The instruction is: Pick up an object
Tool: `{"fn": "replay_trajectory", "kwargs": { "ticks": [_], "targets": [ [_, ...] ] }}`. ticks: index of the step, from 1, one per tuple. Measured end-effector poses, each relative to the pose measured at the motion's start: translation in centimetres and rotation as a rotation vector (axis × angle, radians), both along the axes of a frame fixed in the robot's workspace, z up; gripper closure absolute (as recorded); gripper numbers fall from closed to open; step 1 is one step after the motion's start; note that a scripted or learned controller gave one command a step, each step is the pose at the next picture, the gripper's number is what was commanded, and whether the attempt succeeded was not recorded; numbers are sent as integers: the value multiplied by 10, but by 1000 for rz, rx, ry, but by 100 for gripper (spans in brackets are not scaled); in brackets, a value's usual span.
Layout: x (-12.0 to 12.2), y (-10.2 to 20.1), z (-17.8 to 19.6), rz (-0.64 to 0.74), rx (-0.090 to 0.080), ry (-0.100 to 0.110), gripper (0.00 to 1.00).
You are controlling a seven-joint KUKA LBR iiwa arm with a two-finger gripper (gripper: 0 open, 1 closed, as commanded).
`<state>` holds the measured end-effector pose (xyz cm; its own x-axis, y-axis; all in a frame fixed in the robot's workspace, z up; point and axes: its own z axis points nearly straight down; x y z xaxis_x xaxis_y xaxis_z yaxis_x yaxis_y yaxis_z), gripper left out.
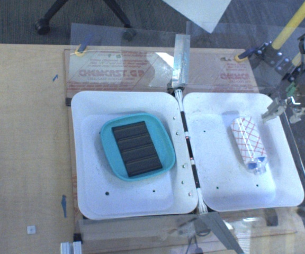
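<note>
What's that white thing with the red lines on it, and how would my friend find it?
Start with the two white bins side by side and go to the right bin. In its right half lies a small rolled packet, alone in that bin. It is white with a red criss-cross pattern and a bit of blue at its near end, unlike the teal tray holding a dark ridged block in the left bin.

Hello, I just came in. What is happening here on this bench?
A robot arm is set to pick up an object. Its hand is at the right bin's far right edge, apart from the white roll with a red grid pattern lying there. The left bin holds a teal square dish with a dark ridged block on it.
</note>
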<state>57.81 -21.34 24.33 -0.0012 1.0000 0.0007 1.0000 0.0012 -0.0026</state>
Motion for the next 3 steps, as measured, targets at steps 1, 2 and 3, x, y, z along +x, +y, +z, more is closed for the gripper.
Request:
{"fn": "replay_trajectory", "kwargs": {
  "ticks": [1, 2, 3],
  "targets": [
    [-9, 54, -18, 23, -1, -2, 0],
    [-31, 37, -129, 212, -2, -6, 0],
    [-41, 35, -149, 244, -9, -23, 0]
  ]
}}
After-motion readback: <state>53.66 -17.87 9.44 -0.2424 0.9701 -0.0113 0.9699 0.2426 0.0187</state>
